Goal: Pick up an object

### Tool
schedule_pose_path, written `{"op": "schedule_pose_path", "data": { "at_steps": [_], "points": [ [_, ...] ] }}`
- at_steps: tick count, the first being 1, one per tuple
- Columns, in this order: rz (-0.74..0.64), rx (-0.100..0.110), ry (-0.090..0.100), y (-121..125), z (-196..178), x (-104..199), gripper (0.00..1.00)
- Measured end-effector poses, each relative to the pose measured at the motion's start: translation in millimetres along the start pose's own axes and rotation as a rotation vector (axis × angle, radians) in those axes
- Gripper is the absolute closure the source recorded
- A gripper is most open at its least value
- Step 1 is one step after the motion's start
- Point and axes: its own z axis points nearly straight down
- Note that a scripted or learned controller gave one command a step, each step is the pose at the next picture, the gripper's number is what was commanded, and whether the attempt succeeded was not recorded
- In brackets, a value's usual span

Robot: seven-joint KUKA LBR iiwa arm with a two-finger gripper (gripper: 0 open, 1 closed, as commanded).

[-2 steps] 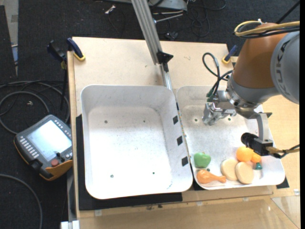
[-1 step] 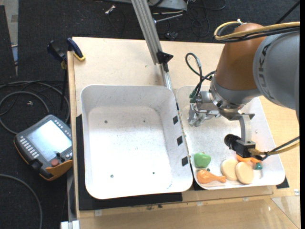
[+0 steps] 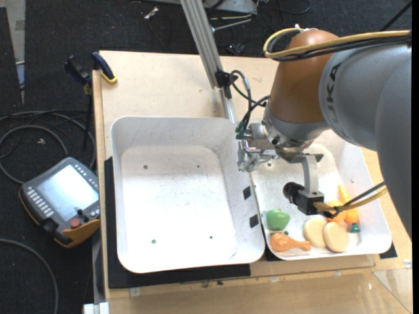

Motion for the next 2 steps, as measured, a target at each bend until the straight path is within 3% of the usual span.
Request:
{"op": "schedule_pose_path", "data": {
  "at_steps": [1,2],
  "points": [
    [-0.001,0.0,0.001,-5.1,-1.3,55.6,1.0],
    [0.005,0.0,-0.001,-4.7,-1.4,51.7,0.0]
  ]
}}
